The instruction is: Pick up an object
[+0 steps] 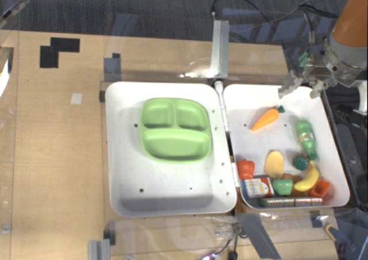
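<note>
My gripper (pixel 300 87) hangs open over the far edge of the right bin (pixel 339 161), its two fingers spread apart with nothing between them. Just below and left of it lies an orange carrot (pixel 265 119). A green bottle (pixel 305 136) lies further right. Along the bin's near side sit a yellow lemon-like piece (pixel 275 163), a banana (pixel 309 178), a red pepper (pixel 245 168), a green pepper (pixel 282 185), a small carton (pixel 257 187) and a flat bar (pixel 292 201).
The left bin (pixel 121 195) holds a green divided plate (pixel 175 128). A metal post (pixel 220 46) rises behind the divider between the bins. Cables trail across the back right.
</note>
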